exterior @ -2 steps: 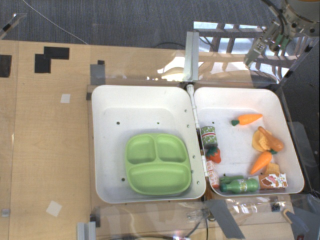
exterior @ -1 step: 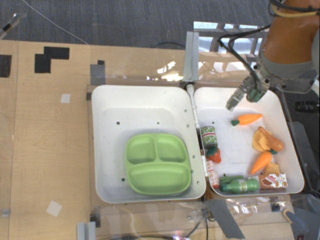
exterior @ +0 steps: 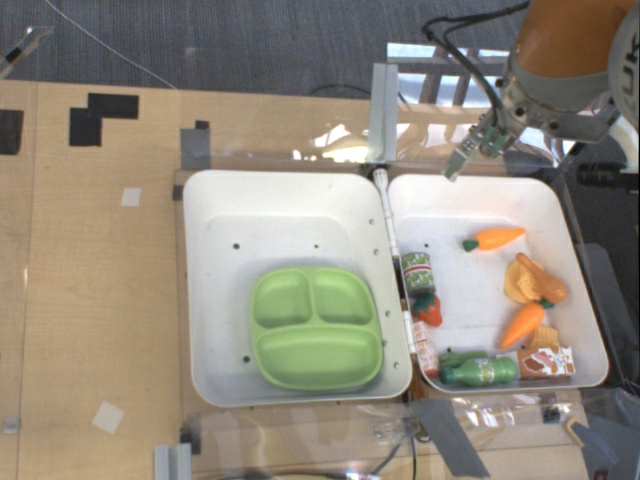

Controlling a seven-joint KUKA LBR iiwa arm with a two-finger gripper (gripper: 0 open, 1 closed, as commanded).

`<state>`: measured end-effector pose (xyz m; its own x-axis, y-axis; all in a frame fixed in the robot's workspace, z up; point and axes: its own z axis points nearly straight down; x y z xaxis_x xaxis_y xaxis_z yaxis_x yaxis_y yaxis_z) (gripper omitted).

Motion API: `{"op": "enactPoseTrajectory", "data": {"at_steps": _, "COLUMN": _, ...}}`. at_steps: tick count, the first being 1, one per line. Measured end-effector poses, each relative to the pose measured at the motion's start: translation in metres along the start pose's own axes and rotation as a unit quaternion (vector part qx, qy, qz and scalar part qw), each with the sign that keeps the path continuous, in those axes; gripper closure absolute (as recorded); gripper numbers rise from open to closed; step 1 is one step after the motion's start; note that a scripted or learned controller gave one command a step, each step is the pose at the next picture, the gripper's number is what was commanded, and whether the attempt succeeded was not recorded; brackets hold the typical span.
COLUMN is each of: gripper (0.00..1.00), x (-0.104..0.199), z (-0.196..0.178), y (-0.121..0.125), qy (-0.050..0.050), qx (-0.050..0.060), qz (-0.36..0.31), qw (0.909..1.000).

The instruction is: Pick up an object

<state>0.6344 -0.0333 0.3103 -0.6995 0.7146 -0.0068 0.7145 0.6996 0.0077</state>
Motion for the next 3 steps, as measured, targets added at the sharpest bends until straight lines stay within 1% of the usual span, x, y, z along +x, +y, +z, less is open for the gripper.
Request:
{"op": "enactPoseTrajectory", "data": {"at_steps": 1, "gripper": 1.00, "x": -0.005, "z": -0.089, "y": 0.032, "qy": -0.001, "qx": -0.001, "qz": 0.112, "qw": 0.9937}}
{"op": "enactPoseTrajectory", "data": {"at_steps": 2, "gripper": 1.00, "x": 0.058, "z": 0.039, "y": -0.007, "qy": 0.004, "qx": 0.006, "qz": 0.181, "qw": 0.9835}}
{"op": "enactPoseTrajectory", "data": {"at_steps": 3, "gripper": 1.00, "x": -0.006, "z": -0.047, "y": 0.028, "qy": -0.001, "qx": -0.001, "qz": 0.157, "qw": 0.9875}}
